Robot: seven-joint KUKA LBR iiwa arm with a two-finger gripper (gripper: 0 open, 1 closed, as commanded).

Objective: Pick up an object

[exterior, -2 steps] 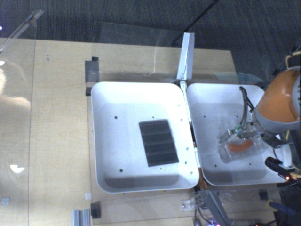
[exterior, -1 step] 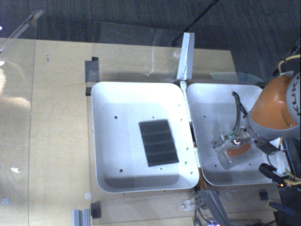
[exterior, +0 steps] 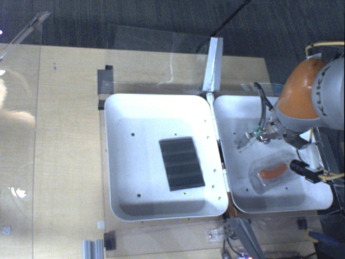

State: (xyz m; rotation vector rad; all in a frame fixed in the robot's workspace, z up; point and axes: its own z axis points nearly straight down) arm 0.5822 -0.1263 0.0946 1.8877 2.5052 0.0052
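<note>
We see the rounded grey metal arm [exterior: 330,93] at three o'clock, its smooth orange band [exterior: 299,93] bulging like a dome above the wrist. Thin black cables [exterior: 262,104] loop past small silvery fittings [exterior: 257,135] at its nine o'clock, and a yellowish cable [exterior: 323,46] arcs at its twelve o'clock.

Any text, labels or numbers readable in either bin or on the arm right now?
None readable.
The dark ribbed pad in the left bin carries no print.
The orange object in the right bin is too blurred to tell.
The arm shows no markings.
</note>
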